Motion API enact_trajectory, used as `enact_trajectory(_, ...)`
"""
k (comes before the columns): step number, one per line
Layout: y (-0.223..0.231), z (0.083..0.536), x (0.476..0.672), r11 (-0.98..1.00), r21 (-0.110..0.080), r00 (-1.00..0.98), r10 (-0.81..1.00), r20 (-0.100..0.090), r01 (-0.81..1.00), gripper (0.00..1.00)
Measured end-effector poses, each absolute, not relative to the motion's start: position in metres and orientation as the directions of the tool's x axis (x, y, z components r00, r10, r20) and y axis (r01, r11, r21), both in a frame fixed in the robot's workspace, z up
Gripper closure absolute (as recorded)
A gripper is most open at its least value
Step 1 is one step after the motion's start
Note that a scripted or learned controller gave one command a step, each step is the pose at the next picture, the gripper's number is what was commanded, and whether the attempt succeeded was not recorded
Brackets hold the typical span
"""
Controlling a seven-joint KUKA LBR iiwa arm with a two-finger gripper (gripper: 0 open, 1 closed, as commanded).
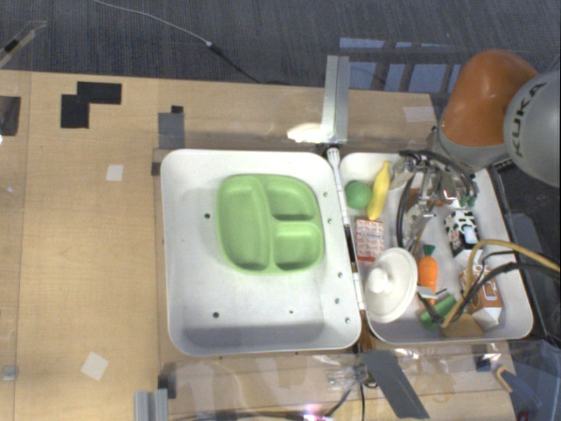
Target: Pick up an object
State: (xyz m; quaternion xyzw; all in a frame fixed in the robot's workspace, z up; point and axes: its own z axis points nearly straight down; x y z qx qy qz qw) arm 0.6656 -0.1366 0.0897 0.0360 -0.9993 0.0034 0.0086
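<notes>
The metal two-finger gripper (pixel 427 202) is hanging over the right white plastic bin (pixel 517 318), above its far half near the yellow banana (pixel 379 191); its fingers' state is hard to tell.

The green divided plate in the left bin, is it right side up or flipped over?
Right side up. The green divided plate lies flat in the left bin, its three hollow compartments facing the camera.

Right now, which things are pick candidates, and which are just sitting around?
Candidates, all in the right white bin:
yellow banana
green ball
white lidded cup
orange carrot toy

Lying about:
green divided plate in the left white bin
</notes>
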Motion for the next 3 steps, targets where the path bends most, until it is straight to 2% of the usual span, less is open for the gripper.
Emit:
enact_trajectory(1,-0.0926,0.0897,0.6663,0.98,-0.008,-0.98,-0.201,0.011,-0.201,0.0)
enact_trajectory(2,-0.0952,0.0894,0.6672,0.977,-0.003,-0.977,-0.215,0.012,-0.215,0.0)
enact_trajectory(3,-0.0917,0.0893,0.6684,0.948,-0.006,-0.948,-0.318,0.006,-0.318,0.0)
